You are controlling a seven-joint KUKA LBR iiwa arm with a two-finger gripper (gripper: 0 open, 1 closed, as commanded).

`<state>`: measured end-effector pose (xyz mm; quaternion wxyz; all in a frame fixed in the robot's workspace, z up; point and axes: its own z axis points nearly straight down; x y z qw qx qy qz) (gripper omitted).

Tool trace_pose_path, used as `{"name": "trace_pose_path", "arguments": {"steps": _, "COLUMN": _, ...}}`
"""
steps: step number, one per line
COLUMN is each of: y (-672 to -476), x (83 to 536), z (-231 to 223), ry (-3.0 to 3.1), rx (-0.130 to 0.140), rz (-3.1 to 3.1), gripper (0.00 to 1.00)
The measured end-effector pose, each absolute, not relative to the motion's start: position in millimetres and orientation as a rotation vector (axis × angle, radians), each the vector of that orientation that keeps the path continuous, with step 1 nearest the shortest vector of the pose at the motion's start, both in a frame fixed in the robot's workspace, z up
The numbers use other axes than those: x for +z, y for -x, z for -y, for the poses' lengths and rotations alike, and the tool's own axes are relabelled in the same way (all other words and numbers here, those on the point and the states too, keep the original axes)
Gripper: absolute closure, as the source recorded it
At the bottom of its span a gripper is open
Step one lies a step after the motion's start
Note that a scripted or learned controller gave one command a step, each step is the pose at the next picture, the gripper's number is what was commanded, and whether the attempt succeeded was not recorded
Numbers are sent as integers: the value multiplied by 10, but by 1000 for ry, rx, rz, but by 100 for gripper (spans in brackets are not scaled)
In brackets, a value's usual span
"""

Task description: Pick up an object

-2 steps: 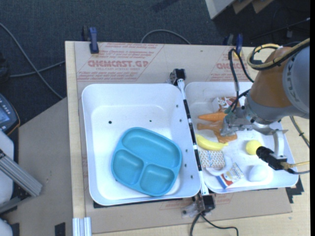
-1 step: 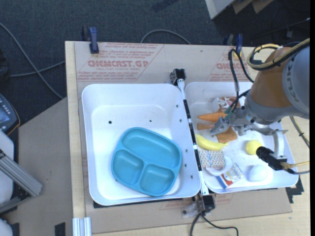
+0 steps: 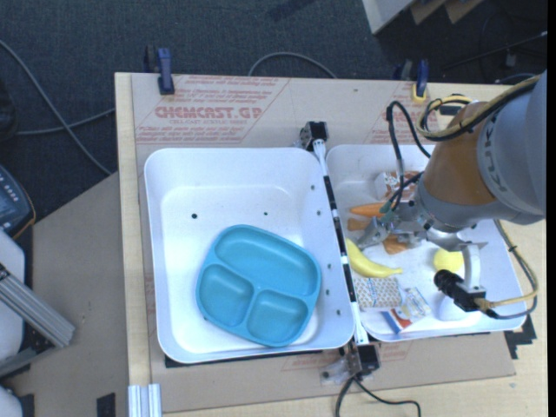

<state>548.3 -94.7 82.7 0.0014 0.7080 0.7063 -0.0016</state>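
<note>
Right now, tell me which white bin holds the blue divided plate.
The left bin; the blue divided plate lies in it, while the right bin holds the banana and clutter.

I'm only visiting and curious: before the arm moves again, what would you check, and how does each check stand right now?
1. Arm over the right bin: ok.
2. Gripper near the objects: ok.
3. Finger opening: cannot tell.
4. Anything held: cannot tell.
5. Banana clear of the arm and lying in the bin: ok.
6. Blue tray out of the way in the left bin: ok.
</note>
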Motion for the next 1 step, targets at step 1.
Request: {"name": "trace_pose_path", "arguments": {"steps": 1, "y": -5492, "x": 921, "z": 958, "ry": -2221, "rx": -6, "rz": -2214, "gripper": 100}}
